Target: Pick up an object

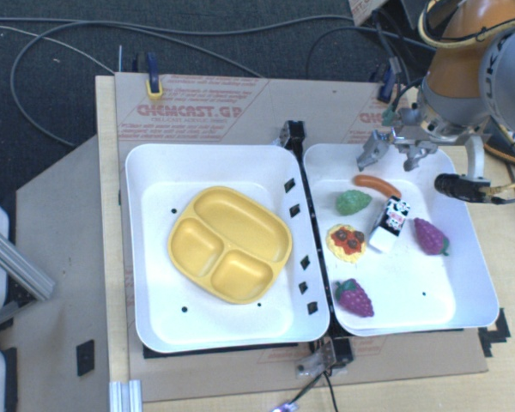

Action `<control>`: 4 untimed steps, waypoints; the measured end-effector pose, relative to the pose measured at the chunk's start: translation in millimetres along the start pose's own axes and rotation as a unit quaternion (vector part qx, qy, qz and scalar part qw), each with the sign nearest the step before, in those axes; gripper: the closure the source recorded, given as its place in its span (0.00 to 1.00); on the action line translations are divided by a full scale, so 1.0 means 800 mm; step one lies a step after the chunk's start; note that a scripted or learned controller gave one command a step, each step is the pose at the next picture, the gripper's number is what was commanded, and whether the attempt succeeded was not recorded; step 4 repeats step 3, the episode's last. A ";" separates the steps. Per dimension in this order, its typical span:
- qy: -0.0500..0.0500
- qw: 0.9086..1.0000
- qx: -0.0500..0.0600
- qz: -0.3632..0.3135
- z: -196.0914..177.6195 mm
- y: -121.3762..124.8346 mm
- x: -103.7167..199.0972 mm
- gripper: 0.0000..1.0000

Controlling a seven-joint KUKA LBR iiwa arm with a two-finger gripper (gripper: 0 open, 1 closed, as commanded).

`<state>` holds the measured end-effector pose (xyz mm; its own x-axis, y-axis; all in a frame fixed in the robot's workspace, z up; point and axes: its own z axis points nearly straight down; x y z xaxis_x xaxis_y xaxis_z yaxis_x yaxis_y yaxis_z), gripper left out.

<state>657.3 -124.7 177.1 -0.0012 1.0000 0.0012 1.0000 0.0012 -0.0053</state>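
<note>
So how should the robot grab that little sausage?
Probably across its middle, coming straight down from above. The sausage lies flat in the right bin, long and thin, slanting from upper left to lower right, so the end effector should close across the narrow width. The green toy sits just below its left end, so the middle has more room.

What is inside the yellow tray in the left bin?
The yellow tray shows three bare compartments, with no toy food in any of them. What lies under it in the left bin is covered.
</note>
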 end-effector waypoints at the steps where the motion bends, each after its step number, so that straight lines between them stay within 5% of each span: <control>1: 0.000 1.000 0.000 0.001 0.070 0.006 -0.009 0.00; 2: 0.000 1.000 -0.003 0.001 0.051 0.008 -0.009 1.00; 3: -0.001 1.000 -0.006 0.001 -0.005 0.007 -0.013 1.00; 4: -0.001 1.000 -0.006 0.001 -0.005 0.007 -0.013 1.00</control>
